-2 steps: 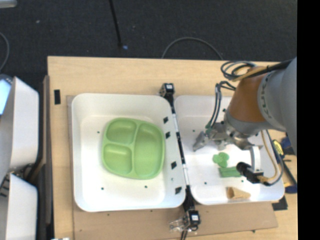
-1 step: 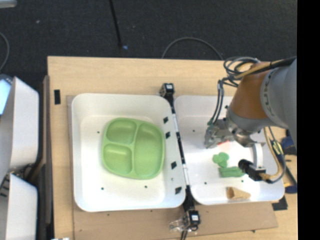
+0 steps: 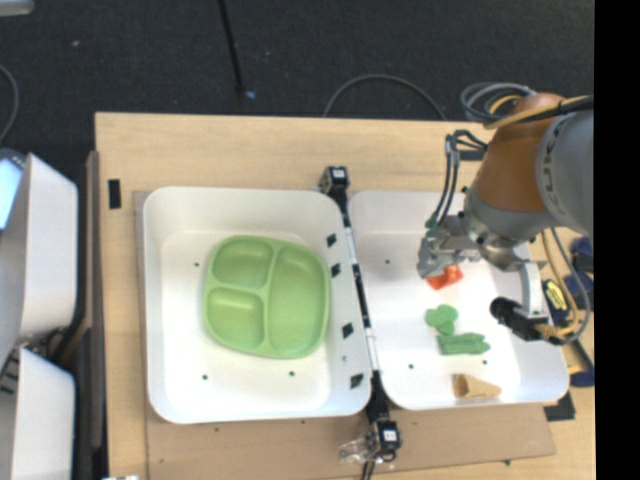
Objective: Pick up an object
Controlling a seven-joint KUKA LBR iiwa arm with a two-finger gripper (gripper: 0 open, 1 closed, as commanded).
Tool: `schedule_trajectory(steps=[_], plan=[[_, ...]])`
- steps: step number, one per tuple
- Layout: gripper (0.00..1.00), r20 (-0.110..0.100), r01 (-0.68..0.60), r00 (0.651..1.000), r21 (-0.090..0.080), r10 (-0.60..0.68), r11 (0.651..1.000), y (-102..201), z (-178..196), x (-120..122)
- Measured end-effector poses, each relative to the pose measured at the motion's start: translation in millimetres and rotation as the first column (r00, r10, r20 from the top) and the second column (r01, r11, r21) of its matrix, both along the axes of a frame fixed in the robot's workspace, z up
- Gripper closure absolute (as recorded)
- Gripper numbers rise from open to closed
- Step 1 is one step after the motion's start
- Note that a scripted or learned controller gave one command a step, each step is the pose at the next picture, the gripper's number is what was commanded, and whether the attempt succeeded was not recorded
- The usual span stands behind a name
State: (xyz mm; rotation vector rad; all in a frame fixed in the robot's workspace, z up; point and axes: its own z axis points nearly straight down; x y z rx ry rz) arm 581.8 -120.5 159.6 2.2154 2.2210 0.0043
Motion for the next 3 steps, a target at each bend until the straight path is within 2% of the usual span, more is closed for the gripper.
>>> schedule_trajectory(steps=[2,3], plan=[[1.0,0.004,-0.001,1.0,-0.001,0.001,1.0,-7,116,-12],[1.0,-0.002,-0.003,1.0,0.0,0.003,1.0,-7,121,-11]])
